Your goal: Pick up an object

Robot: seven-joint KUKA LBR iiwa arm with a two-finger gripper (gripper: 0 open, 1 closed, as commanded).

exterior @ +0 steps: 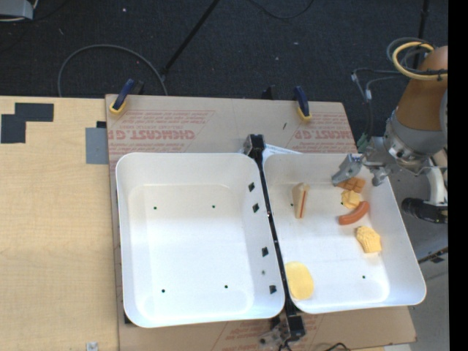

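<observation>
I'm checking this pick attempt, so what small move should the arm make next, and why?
Probably a short descent straight down. The gripper sits at the right bin's upper right edge, just above the small orange piece, with nothing seen between its fingers.

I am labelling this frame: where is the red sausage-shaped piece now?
In the camera view, the red sausage-shaped piece lies in the right bin, near its right wall, between the orange block and the yellow chunk.

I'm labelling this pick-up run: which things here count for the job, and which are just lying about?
For the job:
end effector
orange pieces
sausage
yellow chunk
sandwich wedge
yellow disc
right bin

Lying about:
left bin
blue-and-yellow clamps
cardboard sheet
</observation>
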